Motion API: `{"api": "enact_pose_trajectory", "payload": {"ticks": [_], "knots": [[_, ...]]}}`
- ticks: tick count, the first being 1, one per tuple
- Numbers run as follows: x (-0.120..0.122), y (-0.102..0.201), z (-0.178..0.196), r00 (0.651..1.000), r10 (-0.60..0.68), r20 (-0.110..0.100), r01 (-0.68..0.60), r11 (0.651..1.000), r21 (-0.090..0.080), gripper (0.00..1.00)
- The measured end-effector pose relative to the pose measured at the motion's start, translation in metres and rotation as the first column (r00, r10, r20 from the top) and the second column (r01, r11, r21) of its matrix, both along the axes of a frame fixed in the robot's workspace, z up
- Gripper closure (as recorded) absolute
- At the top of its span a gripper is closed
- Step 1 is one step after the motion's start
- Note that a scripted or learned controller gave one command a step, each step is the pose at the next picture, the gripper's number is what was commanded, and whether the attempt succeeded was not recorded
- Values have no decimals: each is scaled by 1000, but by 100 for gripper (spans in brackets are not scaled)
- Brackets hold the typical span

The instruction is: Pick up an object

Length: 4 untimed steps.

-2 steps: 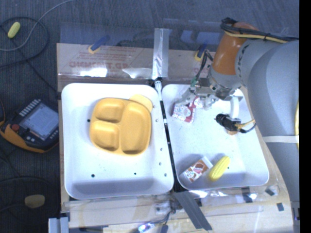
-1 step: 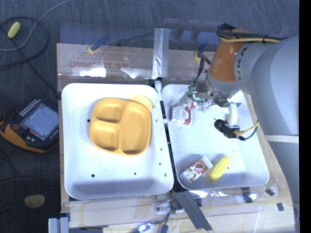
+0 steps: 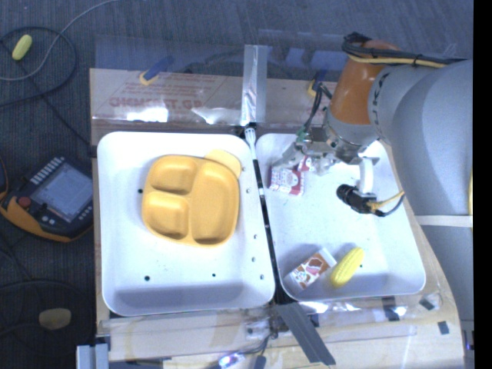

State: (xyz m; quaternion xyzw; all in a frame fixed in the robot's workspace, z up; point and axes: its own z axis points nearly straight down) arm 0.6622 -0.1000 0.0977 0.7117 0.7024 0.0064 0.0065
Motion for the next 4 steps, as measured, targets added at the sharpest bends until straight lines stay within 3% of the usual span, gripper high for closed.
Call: {"api": "enact_pose_trajectory", "payload": {"ticks": [1, 2, 3, 4], "knots": [[1, -2, 12, 1000, -1, 3, 1, 1000, -4, 100], [7, 50, 109, 992, 127, -18, -127, 992, 1, 100], [6, -4, 84, 841, 540, -19, -540, 842, -2, 100], [-34, 46, 110, 875, 485, -17, -485, 875, 2, 100]]}}
